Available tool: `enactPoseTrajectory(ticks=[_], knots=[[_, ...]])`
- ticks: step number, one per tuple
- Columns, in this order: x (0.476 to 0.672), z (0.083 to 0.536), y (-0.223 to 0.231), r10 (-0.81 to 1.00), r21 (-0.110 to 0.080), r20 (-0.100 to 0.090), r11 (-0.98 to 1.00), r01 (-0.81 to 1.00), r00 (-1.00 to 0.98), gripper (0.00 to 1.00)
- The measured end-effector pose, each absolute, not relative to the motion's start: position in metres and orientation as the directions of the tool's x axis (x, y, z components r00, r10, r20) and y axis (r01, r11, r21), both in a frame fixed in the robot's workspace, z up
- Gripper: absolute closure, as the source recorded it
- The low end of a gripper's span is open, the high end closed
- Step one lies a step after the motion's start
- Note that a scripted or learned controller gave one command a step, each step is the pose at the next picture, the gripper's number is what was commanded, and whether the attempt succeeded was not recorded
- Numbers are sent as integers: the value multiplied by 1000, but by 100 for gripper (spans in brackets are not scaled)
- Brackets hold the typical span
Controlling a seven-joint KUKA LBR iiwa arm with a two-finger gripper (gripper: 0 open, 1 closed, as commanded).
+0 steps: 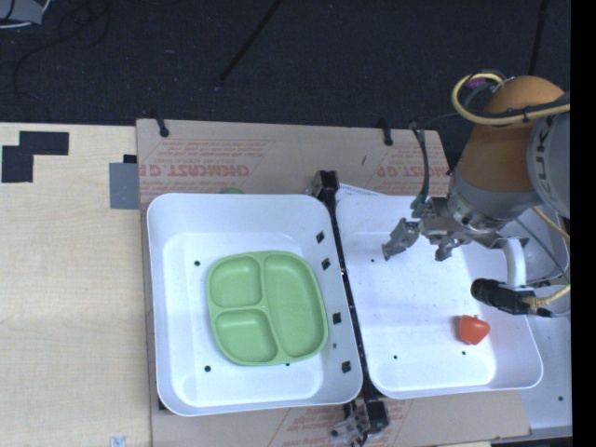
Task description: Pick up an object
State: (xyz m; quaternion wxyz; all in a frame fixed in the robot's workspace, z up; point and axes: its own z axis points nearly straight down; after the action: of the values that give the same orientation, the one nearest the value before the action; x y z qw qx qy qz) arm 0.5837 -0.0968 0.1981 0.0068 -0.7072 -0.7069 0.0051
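A small red object, shaped like a pepper or strawberry, lies in the right white bin near its right wall. A green three-compartment plate rests in the left white bin. My gripper hangs over the upper part of the right bin, up and to the left of the red object and well apart from it. Its two fingers are spread apart with nothing between them.
A black divider strip runs between the two bins. The arm's orange band and grey wrist come in from the right, with cables and a black fitting hanging over the right bin's right edge. Cardboard lies under the bins.
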Motion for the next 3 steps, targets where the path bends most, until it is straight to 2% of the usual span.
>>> enactPoseTrajectory(ticks=[1, 2, 3], knots=[[587, 205, -97, 1000, -4, 1, 1, 1000, -1, 0], [590, 160, -100, 1000, -8, 1, 0, 1000, 0, 0], [585, 113, -106, 1000, -8, 1, 0, 1000, 0, 0]])
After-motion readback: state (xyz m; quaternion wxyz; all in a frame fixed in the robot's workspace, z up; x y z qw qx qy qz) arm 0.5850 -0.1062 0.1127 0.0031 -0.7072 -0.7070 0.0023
